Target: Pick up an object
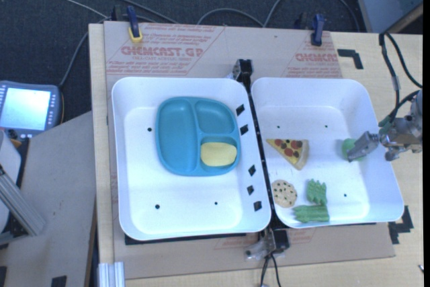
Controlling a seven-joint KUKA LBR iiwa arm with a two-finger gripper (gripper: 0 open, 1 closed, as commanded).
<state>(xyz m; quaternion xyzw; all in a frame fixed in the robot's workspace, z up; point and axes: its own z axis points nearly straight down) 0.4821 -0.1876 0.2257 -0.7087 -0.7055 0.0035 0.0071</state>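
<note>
Two white bins sit side by side. The left bin (134, 144) holds a blue tray (181, 134) with a yellow piece (218, 154). The right bin (322, 97) holds a pizza slice (290, 149), a cookie (284, 193) and green pieces (312, 205); the gripper (366, 143) touches another green piece (349, 148).

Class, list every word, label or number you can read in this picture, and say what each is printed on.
"CHEMCAST GP": red print on the brown board behind the left bin.
The same red print on the board behind the right bin: too blurred to read.
Small red lines under both: too small to read.
</note>
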